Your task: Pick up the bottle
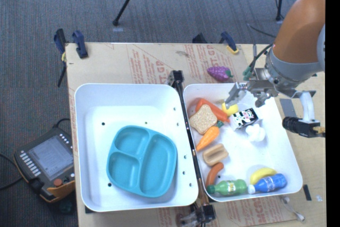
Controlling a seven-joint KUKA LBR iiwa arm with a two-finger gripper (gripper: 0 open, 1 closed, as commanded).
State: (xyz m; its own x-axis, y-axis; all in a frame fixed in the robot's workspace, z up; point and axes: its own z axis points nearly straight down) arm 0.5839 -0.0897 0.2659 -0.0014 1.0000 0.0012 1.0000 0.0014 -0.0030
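Two shallow white bins sit side by side on one surface [133, 61] of printed brown board. The left bin [87, 109] holds one thing: a blue plate [142, 161] with three compartments, lying toward the bin's near edge.

The right bin [289, 154] holds the rest. There are two bottles, both lying on their sides along its near edge: a green bottle [229, 187] near the middle of that edge, and a blue bottle [270, 183] with a white cap, closer to the near right corner. One yellow banana [262, 173] lies just beside the blue bottle, on its far side. Two carrots lie in the bin: an orange carrot [208, 138] near the left wall and a second carrot [214, 110] toward the far left corner. Between them rests one round cracker [203, 119]. One bread roll [215, 154] and one sausage [214, 173] lie along the left wall, toward the near edge. One small black-and-white carton [245, 117] and one white lump [256, 133] sit near the bin's centre.

One bunch of purple grapes [219, 73] lies on the surface just beyond the right bin's far edge.

The gripper [249, 94] hangs over the far part of the right bin, well apart from both bottles. Its fingers [234, 95] are spread apart and grip nothing.
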